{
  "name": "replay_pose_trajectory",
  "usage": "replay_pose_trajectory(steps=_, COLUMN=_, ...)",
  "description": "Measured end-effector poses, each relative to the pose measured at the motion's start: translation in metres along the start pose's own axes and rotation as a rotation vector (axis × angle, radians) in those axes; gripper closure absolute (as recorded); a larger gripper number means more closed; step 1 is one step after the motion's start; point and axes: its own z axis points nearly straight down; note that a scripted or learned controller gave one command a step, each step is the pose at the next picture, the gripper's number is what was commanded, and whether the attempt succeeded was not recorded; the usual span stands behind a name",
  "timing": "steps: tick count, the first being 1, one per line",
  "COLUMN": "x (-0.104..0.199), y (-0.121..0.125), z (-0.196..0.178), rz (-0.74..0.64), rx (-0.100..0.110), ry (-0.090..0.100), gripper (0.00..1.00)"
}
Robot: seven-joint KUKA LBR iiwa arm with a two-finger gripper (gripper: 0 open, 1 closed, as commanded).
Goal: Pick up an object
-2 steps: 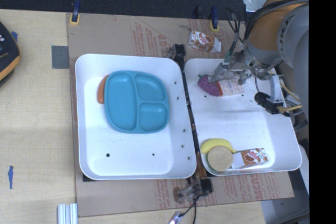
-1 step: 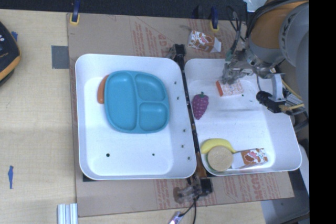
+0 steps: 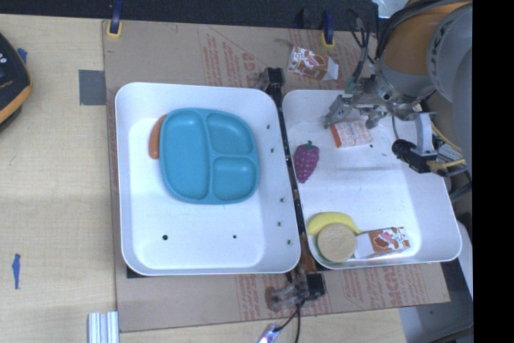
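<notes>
The surface (image 3: 56, 197) carries a cardboard sheet (image 3: 201, 60) with two white bins side by side. The left bin (image 3: 144, 245) holds a blue divided plate (image 3: 210, 155), with an orange object (image 3: 153, 139) peeking out from under the plate's left edge. The grey arm (image 3: 434, 36) reaches in from the right over the right bin (image 3: 401, 197), its pincer (image 3: 357, 110) low at the bin's far end just above a small red-and-white packet (image 3: 352, 134); whether it is released or clenched cannot be told. A second packet (image 3: 389, 240), a banana (image 3: 329, 221) touching a tan round disc (image 3: 336, 242), and purple grapes (image 3: 306, 161) lie in the same bin.
</notes>
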Motion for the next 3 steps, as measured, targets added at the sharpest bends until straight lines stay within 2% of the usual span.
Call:
replay_pose_trajectory(steps=1, x=-0.001, y=0.000, z=-0.011, rz=-0.001, rx=0.001, ry=0.000, gripper=1.00)
replay_pose_trajectory(steps=2, x=-0.001, y=0.000, z=-0.011, rz=-0.001, rx=0.001, ry=0.000, gripper=0.00)
replay_pose_trajectory(steps=3, x=-0.006, y=0.000, z=0.024, rz=0.000, rx=0.005, ry=0.000, gripper=0.00)
